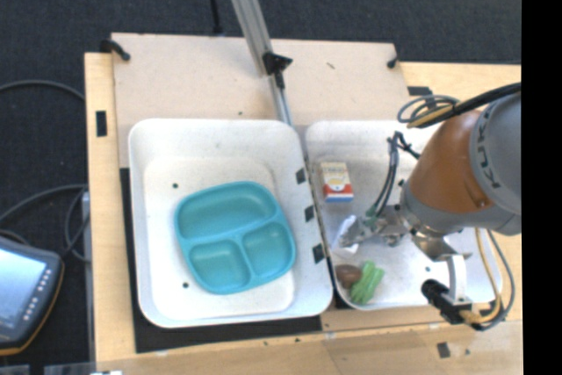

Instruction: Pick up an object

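My gripper (pixel 356 234) hangs low over the right bin (pixel 397 138), near its left wall. The grey arm with its orange band (pixel 443 171) reaches in from the right. A small white and orange box (pixel 335 181) lies just behind the gripper. In the bin's front left corner, a green object (pixel 370 283) lies beside a brown rounded object (pixel 349 275), both just in front of the gripper. I see nothing held in the gripper.
A teal divided plate (pixel 234 235) lies in the left bin (pixel 149 154). A slanted metal pole (pixel 250 9) rises from behind the bins. Cables (pixel 426 110) loop off the arm at the right bin's back edge.
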Motion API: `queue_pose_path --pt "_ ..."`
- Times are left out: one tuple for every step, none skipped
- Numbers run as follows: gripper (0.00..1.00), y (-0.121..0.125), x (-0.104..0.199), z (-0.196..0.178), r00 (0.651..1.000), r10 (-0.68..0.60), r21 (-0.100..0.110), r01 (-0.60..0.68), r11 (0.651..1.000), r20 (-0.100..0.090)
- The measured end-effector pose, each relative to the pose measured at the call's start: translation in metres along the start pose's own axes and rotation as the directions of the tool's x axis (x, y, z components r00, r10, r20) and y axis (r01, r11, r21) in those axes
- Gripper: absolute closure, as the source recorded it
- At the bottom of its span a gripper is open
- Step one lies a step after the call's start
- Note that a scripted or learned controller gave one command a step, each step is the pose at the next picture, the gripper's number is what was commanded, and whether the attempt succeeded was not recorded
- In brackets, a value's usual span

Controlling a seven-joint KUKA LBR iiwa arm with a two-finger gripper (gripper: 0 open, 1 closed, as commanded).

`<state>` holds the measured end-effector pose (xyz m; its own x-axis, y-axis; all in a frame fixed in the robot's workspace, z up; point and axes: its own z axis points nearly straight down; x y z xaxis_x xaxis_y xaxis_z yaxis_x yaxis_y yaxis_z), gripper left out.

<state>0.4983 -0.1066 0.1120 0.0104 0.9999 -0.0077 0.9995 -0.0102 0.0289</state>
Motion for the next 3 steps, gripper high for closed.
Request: queue_pose_path --pt "0.00 0.050 0.092 -0.093 1.000 -0.019 0.018 0.019 1.000 -0.009" --pt "0.00 0.100 -0.006 -0.084 1.000 -0.006 0.025 0.006 1.000 -0.003" --pt "0.00 0.121 0.014 -0.094 1.000 -0.014 0.025 0.014 1.000 -0.008"
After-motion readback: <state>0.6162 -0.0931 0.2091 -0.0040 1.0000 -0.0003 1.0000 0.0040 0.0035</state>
